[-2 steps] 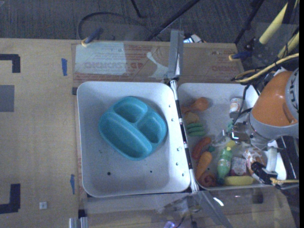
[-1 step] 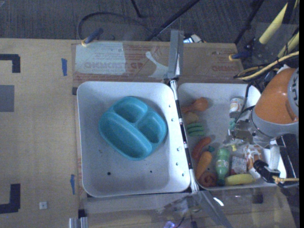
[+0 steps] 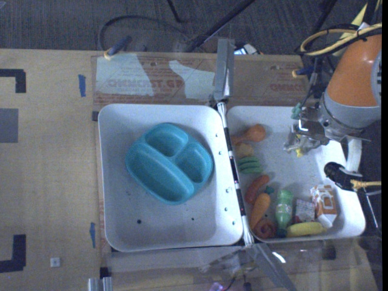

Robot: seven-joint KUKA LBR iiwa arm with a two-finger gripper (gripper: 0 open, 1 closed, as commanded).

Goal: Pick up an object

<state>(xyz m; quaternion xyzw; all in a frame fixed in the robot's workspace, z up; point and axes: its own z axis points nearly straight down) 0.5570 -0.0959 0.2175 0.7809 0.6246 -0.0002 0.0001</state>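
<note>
My gripper (image 3: 299, 142) hangs over the upper right part of the right bin (image 3: 276, 156), above bare white floor. The toy food lies to its left and below it. An orange drumstick-shaped piece (image 3: 252, 133) rests near the bin's left wall, with a green ridged item (image 3: 250, 164) under it. Lower down lie two carrots (image 3: 259, 206), a green bottle (image 3: 284, 207), a yellow banana (image 3: 306, 228) and an orange-and-white packet (image 3: 326, 200). Nothing can be seen held in the gripper.
The left bin (image 3: 121, 211) holds a blue divided plate (image 3: 170, 162) tilted across its middle. A metal divider (image 3: 233, 180) separates the two bins. The arm's orange band (image 3: 357, 71) stands over the right bin's far right corner.
</note>
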